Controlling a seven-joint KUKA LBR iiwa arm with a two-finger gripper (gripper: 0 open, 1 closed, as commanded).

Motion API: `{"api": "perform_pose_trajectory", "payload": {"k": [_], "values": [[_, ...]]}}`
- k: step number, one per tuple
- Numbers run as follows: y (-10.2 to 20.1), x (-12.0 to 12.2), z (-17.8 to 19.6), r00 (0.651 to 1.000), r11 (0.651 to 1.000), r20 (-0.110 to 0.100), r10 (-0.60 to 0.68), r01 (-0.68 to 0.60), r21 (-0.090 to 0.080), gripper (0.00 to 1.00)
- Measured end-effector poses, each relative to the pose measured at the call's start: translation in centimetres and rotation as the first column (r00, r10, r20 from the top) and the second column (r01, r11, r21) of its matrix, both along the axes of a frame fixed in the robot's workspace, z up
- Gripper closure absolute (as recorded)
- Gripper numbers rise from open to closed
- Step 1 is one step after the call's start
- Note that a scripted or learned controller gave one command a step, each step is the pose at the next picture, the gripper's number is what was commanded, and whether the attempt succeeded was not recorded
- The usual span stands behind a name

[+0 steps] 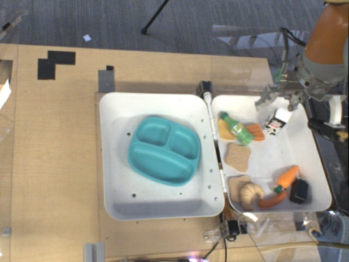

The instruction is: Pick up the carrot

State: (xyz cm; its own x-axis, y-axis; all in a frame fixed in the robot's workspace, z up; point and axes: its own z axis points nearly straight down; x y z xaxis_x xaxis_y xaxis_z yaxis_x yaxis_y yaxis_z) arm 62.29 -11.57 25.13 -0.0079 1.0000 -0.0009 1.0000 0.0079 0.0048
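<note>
Two white bins side by side on the wooden bench (54, 162). Left bin (117, 201) holds a teal divided plate (163, 150), roughly centred. In the right bin (313, 157), the carrot (287, 178) lies tilted at the near right, green end touching a reddish sausage (272, 200) and just beside a black block (299, 190). Left of the carrot: a croissant (250, 192). Beyond the carrot: a cracker-like slab (238, 155), a green bottle (236, 127), an orange piece (256, 131). Arm's gripper (283, 100) hovers over the far right of that bin, well apart from the carrot, beside a small white box (276, 120).

One fixed overhead camera, slanted down over both bins (109, 146).
</note>
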Motion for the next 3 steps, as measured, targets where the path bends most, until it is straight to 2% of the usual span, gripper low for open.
{"api": "perform_pose_trajectory", "payload": {"k": [1, 2, 3], "values": [[-5.6, -4.5, -1.9, 0.953, 0.953, -0.001, 0.303, -0.303, -0.005, 0.0], [-9.2, -9.0, -8.2, 0.972, 0.972, -0.005, 0.236, -0.236, -0.002, 0.0], [-9.1, -12.4, -16.2, 0.938, 0.938, 0.007, 0.347, -0.347, -0.007, 0.0]]}}
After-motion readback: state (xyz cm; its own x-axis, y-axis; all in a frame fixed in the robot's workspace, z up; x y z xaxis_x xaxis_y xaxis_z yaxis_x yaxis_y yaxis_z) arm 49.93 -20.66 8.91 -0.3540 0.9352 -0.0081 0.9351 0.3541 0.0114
